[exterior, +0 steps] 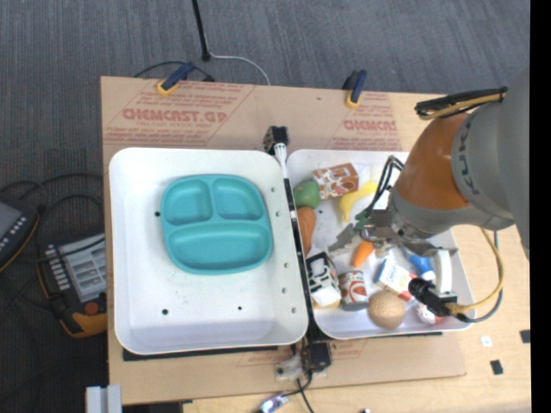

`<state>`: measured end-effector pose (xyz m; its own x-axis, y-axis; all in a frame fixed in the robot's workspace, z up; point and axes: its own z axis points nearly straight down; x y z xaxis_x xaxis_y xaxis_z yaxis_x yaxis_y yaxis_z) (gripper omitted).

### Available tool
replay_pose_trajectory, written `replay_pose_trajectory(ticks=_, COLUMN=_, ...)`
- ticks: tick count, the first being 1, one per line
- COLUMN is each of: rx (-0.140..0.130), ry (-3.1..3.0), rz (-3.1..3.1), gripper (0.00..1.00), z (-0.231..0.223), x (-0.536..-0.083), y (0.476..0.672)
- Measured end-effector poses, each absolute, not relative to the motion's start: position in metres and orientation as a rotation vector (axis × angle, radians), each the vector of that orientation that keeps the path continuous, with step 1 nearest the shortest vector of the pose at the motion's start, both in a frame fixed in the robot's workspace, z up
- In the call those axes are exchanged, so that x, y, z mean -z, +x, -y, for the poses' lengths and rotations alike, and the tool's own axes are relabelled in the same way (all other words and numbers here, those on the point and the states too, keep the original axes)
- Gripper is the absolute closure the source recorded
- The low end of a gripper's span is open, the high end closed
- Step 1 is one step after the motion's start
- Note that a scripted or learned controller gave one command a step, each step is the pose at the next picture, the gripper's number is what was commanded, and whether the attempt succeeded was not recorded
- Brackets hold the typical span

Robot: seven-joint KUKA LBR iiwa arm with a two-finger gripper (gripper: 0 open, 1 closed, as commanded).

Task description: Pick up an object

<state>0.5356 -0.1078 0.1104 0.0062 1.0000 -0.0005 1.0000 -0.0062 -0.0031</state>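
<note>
Objects piled in right bin (461,304): brown ball (386,310) at near edge, beside red-and-white carton (354,287) and black-and-white box (321,280); blue-and-white carton (393,274) just right of these. Orange piece (362,253) mid-bin, directly under jaws (366,231). Jaws low over pile, grey arm (448,175) with orange band reaching in from right; cannot tell whether spread or closed, nothing seen held. Farther back: carrot (306,226), green ball (306,194), yellow item (349,203), brown carton (336,179). Left bin (129,256) holding teal divided tray (217,223). Both bins on cardboard-covered bench (172,114), clamps at far edge
</note>
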Motion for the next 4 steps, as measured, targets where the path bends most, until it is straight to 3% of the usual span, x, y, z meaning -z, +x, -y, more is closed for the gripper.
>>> replay_pose_trajectory(ticks=1, rx=0.007, ry=-1.726, rz=2.630, gripper=0.00, z=0.161, x=-0.089, y=0.542)
replay_pose_trajectory(ticks=2, rx=0.008, ry=-1.659, rz=2.683, gripper=0.00, z=0.111, x=-0.090, y=0.588)
replay_pose_trajectory(ticks=3, rx=0.010, ry=-1.663, rz=2.685, gripper=1.00, z=0.111, x=-0.101, y=0.589)
replay_pose_trajectory(ticks=4, rx=0.000, ry=-1.187, rz=2.911, gripper=1.00, z=0.074, x=-0.184, y=0.552)
